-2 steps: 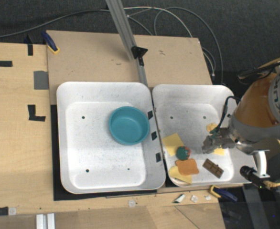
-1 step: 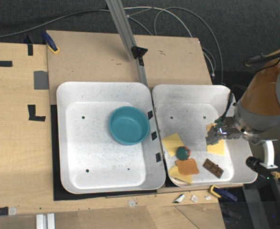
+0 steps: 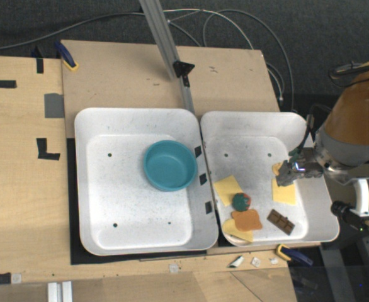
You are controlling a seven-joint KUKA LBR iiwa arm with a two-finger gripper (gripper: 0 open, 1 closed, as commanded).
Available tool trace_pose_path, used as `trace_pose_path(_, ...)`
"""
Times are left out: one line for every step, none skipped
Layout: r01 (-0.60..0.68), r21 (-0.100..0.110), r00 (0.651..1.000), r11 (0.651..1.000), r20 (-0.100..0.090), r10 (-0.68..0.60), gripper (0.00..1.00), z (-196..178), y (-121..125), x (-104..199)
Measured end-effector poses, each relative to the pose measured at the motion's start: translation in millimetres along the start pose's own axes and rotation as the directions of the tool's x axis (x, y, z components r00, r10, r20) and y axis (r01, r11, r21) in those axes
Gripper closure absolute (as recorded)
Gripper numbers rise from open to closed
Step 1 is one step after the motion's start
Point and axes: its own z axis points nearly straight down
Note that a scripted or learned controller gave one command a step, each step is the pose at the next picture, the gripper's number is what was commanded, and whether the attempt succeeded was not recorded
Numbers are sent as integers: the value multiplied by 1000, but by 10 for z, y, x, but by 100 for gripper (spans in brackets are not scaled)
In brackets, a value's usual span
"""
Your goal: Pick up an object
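Here, gripper (image 3: 288, 173) low over the right bin (image 3: 247, 121), at its right side, above a yellow slab

Arm (image 3: 348, 128) enters from the right, grey with orange band; the gripper end sits just at the upper edge of a yellow flat piece (image 3: 286, 194), maybe touching, cannot tell; whether the fingers are apart or together cannot be told from this angle, and nothing is seen clamped between them. Right bin also holds 1 yellow square (image 3: 227, 188) near centre, a small green ball (image 3: 240, 201) touching its lower corner, an orange piece (image 3: 247, 219) just below the ball lying over a pale yellow piece (image 3: 233, 231), and a brown block (image 3: 280, 221) toward the lower right. Left bin (image 3: 96, 168) holds 1 teal bowl (image 3: 169, 165), upright, near its right wall. A metal pole (image 3: 165, 36) slants down to the bins' shared top edge
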Motion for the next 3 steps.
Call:
trace_pose_path(6, 1, 1000, 1000, -2, -6, 100, -110, 281, 517)
trace_pose_path(6, 1, 1000, 1000, -3, -6, 100, -224, 466, 1026)
trace_pose_path(5, 3, 1000, 1000, -2, -5, 100, -162, 754, 1475)
